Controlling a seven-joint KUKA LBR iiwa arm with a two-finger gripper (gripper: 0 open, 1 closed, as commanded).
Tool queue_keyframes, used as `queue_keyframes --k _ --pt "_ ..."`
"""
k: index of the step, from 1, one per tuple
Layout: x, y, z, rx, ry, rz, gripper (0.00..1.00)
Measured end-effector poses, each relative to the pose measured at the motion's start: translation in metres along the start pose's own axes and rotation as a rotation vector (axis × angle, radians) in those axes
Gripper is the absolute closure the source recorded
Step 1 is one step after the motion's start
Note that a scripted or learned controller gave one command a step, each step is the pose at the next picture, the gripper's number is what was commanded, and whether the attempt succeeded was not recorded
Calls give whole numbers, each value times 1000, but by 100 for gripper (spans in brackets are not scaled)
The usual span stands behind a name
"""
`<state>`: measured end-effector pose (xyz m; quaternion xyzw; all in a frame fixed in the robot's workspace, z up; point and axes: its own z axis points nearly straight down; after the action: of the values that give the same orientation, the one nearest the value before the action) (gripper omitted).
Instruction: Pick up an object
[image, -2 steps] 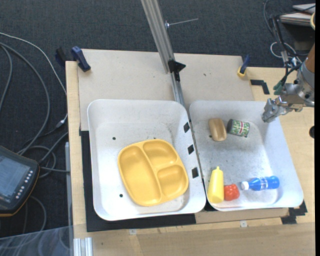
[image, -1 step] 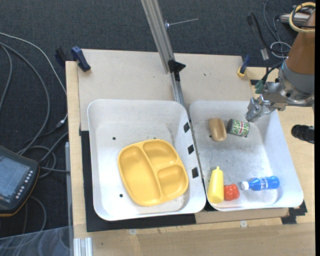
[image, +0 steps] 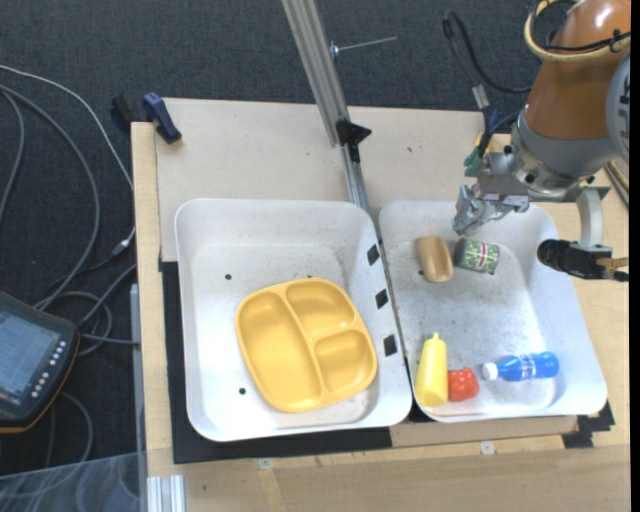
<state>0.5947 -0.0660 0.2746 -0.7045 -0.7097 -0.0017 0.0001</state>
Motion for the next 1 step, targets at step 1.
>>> queue_keyframes --k 1 --pt "56 3 20 7 1 0 100"
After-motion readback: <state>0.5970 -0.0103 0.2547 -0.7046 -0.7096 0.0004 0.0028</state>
